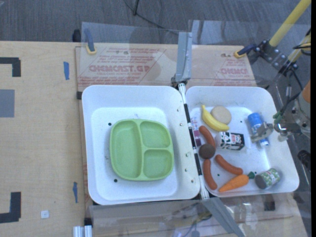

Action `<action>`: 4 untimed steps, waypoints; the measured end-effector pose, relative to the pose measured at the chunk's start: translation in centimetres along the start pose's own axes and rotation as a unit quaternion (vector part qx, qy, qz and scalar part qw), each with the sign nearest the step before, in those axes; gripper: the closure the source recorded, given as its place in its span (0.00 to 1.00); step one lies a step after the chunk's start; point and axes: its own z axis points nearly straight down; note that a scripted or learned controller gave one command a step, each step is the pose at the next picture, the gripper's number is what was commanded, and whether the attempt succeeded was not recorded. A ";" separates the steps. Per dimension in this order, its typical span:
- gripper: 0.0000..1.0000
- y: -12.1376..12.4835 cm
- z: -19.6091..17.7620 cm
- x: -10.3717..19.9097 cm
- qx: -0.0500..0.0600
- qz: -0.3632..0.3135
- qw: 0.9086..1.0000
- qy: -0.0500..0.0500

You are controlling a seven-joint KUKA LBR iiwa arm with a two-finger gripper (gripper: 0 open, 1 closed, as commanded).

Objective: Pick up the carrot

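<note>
The carrot [235, 183] is orange with a small green top. It lies at a slant near the front edge of the right bin [276, 100], its top pointing right. My gripper [268, 131] reaches in over the bin's right rim, just beside a blue can [255, 122]. It is well behind and to the right of the carrot. Nothing visibly hangs from it.
A green can [268, 177] lies right of the carrot, and red sausages [228, 164] [210, 175] lie behind and to its left. A milk carton [232, 140], a banana [212, 121] and a tan bun [221, 114] are farther back. The left bin holds a green divided plate [141, 149].
</note>
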 end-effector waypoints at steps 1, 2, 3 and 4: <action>0.00 -2.4 9.6 5.1 -0.006 0.047 0.999 -0.002; 0.00 -3.8 9.6 10.6 -0.006 0.057 0.998 -0.002; 1.00 -3.9 8.9 10.4 -0.004 0.057 0.998 -0.001; 0.00 -3.9 8.9 10.4 -0.004 0.057 0.998 -0.001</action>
